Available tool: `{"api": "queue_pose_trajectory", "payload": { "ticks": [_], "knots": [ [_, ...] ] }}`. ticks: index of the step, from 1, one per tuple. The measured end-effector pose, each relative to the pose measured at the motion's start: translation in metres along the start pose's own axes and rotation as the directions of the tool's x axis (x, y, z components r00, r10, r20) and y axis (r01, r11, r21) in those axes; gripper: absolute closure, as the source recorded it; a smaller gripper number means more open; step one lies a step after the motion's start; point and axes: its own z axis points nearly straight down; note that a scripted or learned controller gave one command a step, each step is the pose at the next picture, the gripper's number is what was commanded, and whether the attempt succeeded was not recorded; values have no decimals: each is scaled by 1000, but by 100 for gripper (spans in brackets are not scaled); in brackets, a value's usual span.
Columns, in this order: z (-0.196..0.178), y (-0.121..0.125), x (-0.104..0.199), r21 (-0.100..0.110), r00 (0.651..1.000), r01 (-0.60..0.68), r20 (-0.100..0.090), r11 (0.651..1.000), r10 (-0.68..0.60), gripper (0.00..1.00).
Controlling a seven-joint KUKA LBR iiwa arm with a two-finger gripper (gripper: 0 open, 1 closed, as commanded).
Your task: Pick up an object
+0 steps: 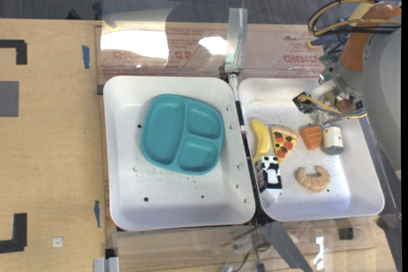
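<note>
1. Jaws of mine hang over the far right part of the right bin (357,191), near its back wall; from this slanted height I cannot tell whether they stand wide or narrow, nor whether anything sits between them.
2. Just in front of them, toward the near side, an orange block (312,137) and a short white cylinder (333,139) stand side by side on the bin floor, very close to each other.
3. A toy croissant (313,178) lies nearer the front of the same bin, apart from those two.
4. Along the left wall of that bin a banana (260,139) lies lengthwise, with a toy pizza slice (282,140) just beside it on its right.
5. Below the banana, against the same wall, sits a small black-and-white toy (270,172), perhaps a cow figure; it is too small for me to be sure.
6. A teal divided plate (182,134) with three compartments lies flat in the middle of the left bin (121,137), well apart from my wrist.
7. Both bins sit side by side, touching along their inner rims, on the pale wooden tabletop (44,137).
</note>
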Motion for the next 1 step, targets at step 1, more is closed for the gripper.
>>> {"api": "queue_pose_trajectory", "payload": {
  "ticks": [1],
  "knots": [
    [-1,20,-32,7,975,221,-3,975,-221,100]
  ]
}}
